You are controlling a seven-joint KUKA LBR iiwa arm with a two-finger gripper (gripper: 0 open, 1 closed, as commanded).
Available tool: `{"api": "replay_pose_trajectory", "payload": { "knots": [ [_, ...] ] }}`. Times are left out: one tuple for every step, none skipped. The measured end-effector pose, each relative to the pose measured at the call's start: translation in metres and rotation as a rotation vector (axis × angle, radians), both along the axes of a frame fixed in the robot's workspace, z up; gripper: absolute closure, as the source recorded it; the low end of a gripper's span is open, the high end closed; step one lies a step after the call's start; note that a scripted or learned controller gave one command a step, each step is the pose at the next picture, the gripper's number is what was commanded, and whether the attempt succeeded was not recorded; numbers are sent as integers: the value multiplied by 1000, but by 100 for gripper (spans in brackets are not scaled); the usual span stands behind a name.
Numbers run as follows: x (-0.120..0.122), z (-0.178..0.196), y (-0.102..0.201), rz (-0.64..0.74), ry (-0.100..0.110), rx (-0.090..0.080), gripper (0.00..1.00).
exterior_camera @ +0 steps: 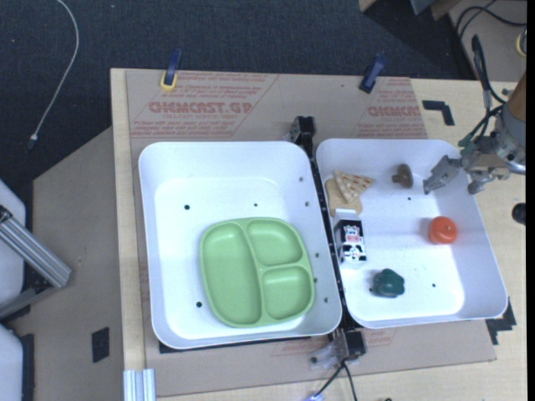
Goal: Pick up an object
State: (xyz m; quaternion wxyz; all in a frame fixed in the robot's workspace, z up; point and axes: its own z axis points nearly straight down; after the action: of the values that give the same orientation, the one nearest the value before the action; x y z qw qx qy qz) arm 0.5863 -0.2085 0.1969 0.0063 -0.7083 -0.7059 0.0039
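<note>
**A:** What's on the bench, starting from the left?

**B:** A brown board (251, 107) covers the bench, printed in faded red with what reads as "CHEMCAST GP", repeated at several angles. Two blue clips (170, 69) hold its far edge. On the board's left half sits a shallow white bin (159, 224) holding a pale green divided plate (256, 271) with three compartments, the longest along its left side.

**A:** And to the right of that?

**B:** A second white bin (476, 291), touching the first. Along its left wall, at the far end, lies a tan wedge-shaped piece (345, 190), its point aimed right. Just nearer than that is a small black and white card or packet (352, 242), long axis running near to far; its printing is too small to read. At the near side sits a dark green lump (388, 283). Toward the far side is a small brown object (403, 175), and right of centre an orange ball-like object (443, 230), round, so it has no clear long axis.

**A:** Where's the gripper?

**B:** The gripper (453, 178) hangs over the right bin's far right corner, between the brown object and the bin's right wall. Its two fingers are spread apart with nothing between them. The orange object lies just nearer, apart from it.
</note>
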Motion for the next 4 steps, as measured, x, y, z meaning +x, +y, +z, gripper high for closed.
{"api": "replay_pose_trajectory", "payload": {
  "knots": [
    [3, 8, 1, 4, -14, -4, 0],
    [3, -36, -4, 3, -9, -2, 0],
    [10, -85, 3, 4, -12, -2, 0],
    [9, -114, 4, 4, -10, -2, 0]
  ]
}}
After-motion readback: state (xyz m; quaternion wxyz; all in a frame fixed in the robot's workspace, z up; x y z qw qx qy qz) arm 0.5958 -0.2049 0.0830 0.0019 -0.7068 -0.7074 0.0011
